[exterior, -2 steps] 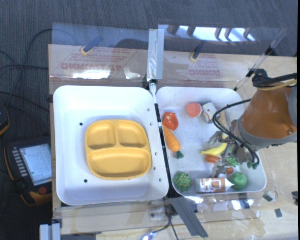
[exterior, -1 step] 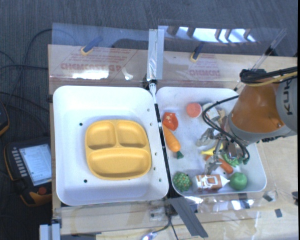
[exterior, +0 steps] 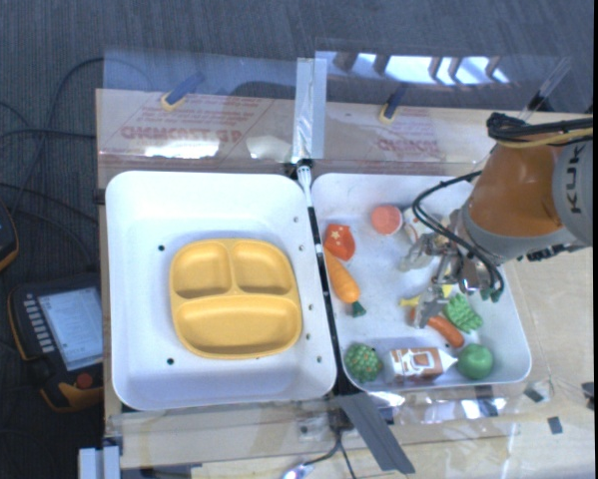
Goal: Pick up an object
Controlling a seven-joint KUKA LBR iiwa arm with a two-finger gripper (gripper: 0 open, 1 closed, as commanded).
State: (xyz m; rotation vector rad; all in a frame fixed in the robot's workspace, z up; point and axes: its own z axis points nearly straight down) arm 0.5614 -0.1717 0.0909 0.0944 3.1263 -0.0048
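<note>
1. Nearest the camera, along the front wall of the right-hand shallow white bin [exterior: 518, 367], three things lie in a row: a green broccoli-shaped toy [exterior: 361, 361] at the left, a small brown-and-white carton [exterior: 416, 363] in the middle, and a round green toy like an apple or lime [exterior: 475, 360] at the right.
2. Just behind that row, toward the bin's right side, sits a tight cluster: a small orange carrot-shaped piece [exterior: 443, 329], a bumpy green toy [exterior: 464, 313] touching it, and a bit of yellow [exterior: 411, 301] (too small to identify).
3. Directly over this cluster hangs the two-finger gripper [exterior: 440, 285], metal parts and dark cables crowding it; whether the jaws stand apart or together cannot be told, and nothing is visibly held between them.
4. Above the gripper, the grey arm with its orange band [exterior: 518, 193] reaches in from the right.
5. Against the bin's left wall lie a red strawberry-like toy [exterior: 338, 240] and, just in front of it, a larger orange carrot with a green tip [exterior: 344, 284]. A round salmon-pink piece [exterior: 385, 219] rests near the back, well apart from the front row.
6. In the left-hand white bin [exterior: 139, 208] sits a yellow three-compartment plastic tray [exterior: 236, 297], roughly centred.
</note>
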